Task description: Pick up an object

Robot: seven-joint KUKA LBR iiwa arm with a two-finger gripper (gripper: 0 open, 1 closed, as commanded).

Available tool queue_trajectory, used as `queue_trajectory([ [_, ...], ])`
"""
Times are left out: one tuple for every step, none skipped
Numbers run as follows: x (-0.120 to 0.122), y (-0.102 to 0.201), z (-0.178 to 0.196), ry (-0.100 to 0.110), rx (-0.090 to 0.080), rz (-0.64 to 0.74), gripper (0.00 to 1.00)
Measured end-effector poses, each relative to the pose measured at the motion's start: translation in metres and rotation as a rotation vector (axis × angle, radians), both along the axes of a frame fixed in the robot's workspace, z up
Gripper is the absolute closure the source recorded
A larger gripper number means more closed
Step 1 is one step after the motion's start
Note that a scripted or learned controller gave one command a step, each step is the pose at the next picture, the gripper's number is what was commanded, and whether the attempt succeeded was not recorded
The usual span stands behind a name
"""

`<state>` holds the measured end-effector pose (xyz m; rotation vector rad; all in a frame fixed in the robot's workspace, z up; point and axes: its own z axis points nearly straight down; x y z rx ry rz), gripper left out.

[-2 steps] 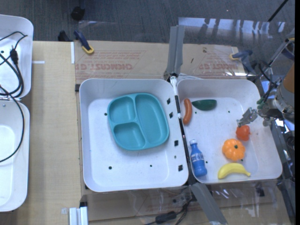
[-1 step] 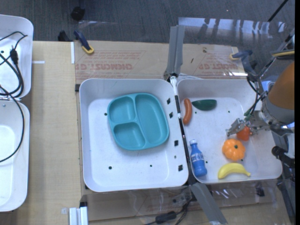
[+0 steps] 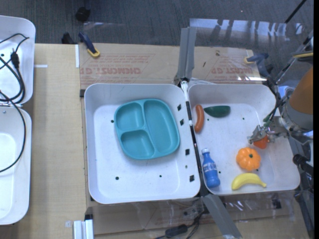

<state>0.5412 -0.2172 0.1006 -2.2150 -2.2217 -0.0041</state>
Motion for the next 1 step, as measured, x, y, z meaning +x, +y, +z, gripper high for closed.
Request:
queue_trajectory([
  [-0.0069, 0.0657, 0.1434, 0.000, -0.006, -0.001, 1.00],
])
